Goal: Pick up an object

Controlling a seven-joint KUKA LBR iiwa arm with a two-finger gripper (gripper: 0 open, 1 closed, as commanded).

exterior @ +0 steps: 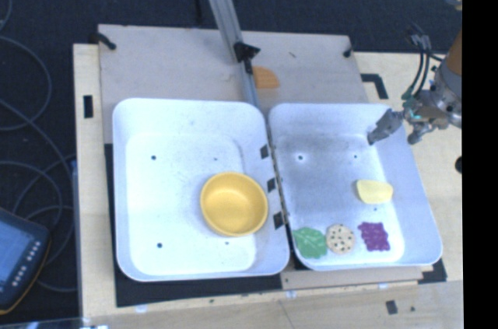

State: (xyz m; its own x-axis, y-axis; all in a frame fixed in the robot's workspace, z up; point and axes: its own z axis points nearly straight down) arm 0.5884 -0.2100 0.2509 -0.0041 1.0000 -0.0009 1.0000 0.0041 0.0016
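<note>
Along near edge of right bin (412, 187): green piece (310, 241), round cookie (339, 239), purple piece (375, 236) in row. Yellow piece (374, 191) just behind them, near right wall. Left bin (140, 164) holds yellow bowl (233, 204), upright, toward right side. Gripper (398, 127) over right bin's far right corner, fingers apart, nothing between them, well apart from all pieces.

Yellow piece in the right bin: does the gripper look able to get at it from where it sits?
Probably yes. The gripper is over the right bin's far right edge, and the yellow piece lies apart from the other items, with bare floor between.
</note>
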